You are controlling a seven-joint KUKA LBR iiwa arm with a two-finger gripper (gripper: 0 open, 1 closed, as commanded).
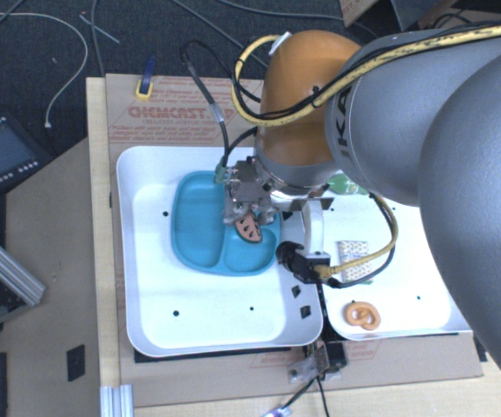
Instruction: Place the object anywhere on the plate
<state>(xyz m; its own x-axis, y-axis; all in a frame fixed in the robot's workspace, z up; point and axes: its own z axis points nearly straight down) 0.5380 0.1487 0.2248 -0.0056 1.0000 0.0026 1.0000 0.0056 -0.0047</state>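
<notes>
The arm reaches in from the right and hangs its gripper [248, 208] over the left bin [146, 233], directly above the right-hand part of the blue plate [200, 224], which lies flat in the middle of that bin and seems to be moulded into compartments. A small brown object [250, 228], speckled and roughly flat, sits right at the fingertips; it appears pinched between the two fingers, which are drawn in close on it, though the wrist body shadows the spot and the grip cannot be read with full certainty. The object is over the plate's right compartment, near its edge towards the wall between the bins, and whether it touches the blue surface or hangs just above cannot be told from this slanted view. The step in hand looks like the delivery itself: the object has been brought over the plate and awaits release. The next move seems to call for a short descent if any gap remains, then parting the fingers so the piece settles inside the plate's rim, and a straight lift away so nothing drags it off. Since it lies near the plate's edge, a small shift towards the centre would give more margin. In the right bin [415, 259] a pretzel-shaped snack [363, 315] and a small patterned packet [352, 251] lie well apart from the plate, untouched.
</notes>
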